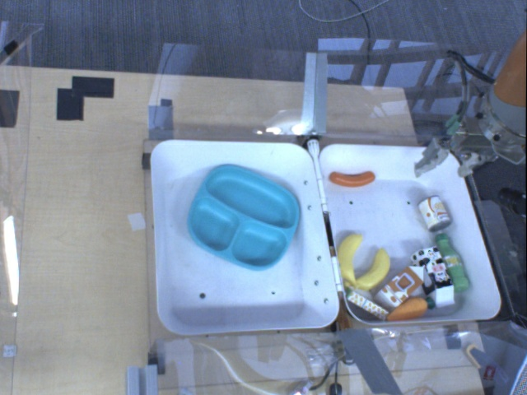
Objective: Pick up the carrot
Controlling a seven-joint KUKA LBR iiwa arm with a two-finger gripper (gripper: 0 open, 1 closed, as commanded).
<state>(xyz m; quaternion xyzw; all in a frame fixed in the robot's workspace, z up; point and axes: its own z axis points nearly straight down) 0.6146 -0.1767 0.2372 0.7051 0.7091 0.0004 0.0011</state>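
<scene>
Overhead view of a pale wooden bench with two shallow white bins side by side. The left bin (177,303) holds a light blue plastic plate with three compartments (244,216). The right bin (395,208) holds an orange-red sausage (352,178) near its far edge, a small white can (434,212), a yellow banana (362,262), a green bottle (454,263), and a small orange carrot (408,309) at the near edge beside a cluster of small packages. The grey two-finger gripper (449,160) hangs over the right bin's far right corner, fingers spread apart.

Bright even light, soft shadows, glare on bench (82,220)
</scene>
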